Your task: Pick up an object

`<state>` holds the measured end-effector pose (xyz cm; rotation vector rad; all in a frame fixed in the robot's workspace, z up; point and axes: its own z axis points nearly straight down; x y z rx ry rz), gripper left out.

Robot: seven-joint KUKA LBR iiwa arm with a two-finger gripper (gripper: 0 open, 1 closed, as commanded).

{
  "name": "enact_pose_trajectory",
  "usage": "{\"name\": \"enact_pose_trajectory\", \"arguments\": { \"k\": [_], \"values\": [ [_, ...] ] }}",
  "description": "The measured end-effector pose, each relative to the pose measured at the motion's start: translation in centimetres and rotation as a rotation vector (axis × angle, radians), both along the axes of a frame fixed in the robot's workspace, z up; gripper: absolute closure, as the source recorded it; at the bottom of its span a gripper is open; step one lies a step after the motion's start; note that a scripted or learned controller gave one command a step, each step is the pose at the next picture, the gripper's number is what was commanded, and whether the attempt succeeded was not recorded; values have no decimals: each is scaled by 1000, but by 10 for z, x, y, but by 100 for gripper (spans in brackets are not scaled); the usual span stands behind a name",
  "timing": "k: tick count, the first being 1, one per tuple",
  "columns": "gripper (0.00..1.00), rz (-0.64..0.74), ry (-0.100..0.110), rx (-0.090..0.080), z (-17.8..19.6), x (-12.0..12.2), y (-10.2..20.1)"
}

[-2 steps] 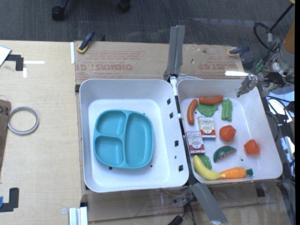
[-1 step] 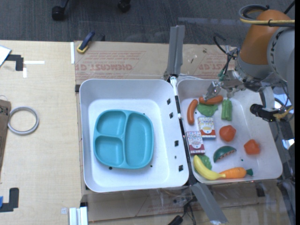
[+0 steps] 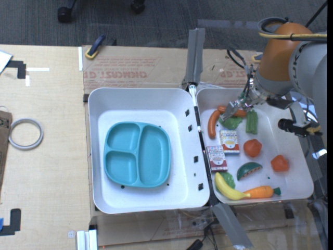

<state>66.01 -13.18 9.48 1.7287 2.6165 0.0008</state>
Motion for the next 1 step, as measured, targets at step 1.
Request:
{"name": "enact_pose_trajectory", "arguments": {
  "k": [1],
  "values": [
    [100, -1, 10, 2, 8, -2, -1]
  ]
}}
